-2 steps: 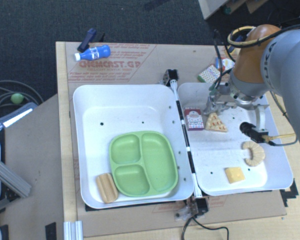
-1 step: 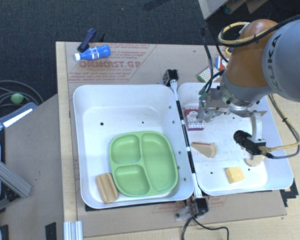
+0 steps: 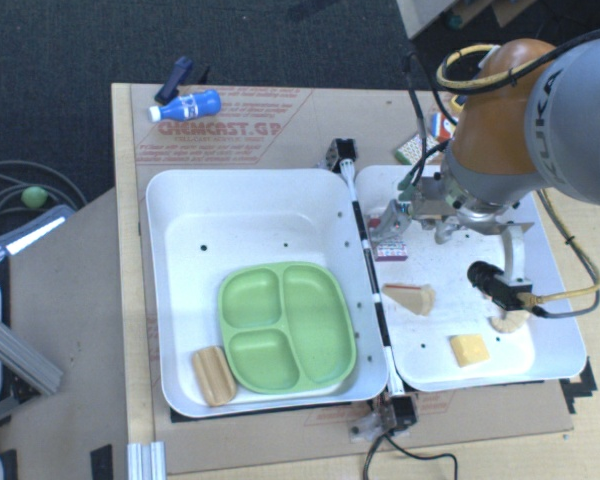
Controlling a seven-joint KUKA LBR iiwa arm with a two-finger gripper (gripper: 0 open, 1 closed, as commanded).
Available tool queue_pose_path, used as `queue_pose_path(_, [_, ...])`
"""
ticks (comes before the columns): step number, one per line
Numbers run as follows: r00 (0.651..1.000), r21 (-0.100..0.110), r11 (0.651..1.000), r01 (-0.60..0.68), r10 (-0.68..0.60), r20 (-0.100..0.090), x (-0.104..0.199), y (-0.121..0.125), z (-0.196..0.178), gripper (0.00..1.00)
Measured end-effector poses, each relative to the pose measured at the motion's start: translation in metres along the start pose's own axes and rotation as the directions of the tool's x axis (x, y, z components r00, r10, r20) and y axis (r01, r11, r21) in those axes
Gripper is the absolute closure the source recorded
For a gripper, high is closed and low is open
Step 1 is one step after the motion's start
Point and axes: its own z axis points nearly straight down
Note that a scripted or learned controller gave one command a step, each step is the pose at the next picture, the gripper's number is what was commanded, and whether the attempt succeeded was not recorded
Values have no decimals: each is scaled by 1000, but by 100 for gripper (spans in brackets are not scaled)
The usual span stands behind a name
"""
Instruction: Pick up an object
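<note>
My gripper (image 3: 420, 218) hangs low over the back left part of the right bin (image 3: 550, 358), under the grey and orange wrist. A small red and white packet (image 3: 388, 246) lies just to its left, against the divider. In front of the gripper lie a tan wedge (image 3: 412, 298), a yellow block (image 3: 469, 349) and a pale tan lump (image 3: 508, 321). Nothing shows between the gripper and these things that tells of a hold.
The left bin (image 3: 180, 208) holds a green divided plate (image 3: 285, 326) and a tan ridged piece (image 3: 213, 375) at its front left. A blue and white bottle (image 3: 185, 105) lies on the bench behind the bins. A patterned item (image 3: 411, 150) shows behind the arm.
</note>
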Motion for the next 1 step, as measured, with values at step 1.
queue_pose_path(1, [1000, 0, 1000, -1, 1, 1, -24, -50, 0, 0])
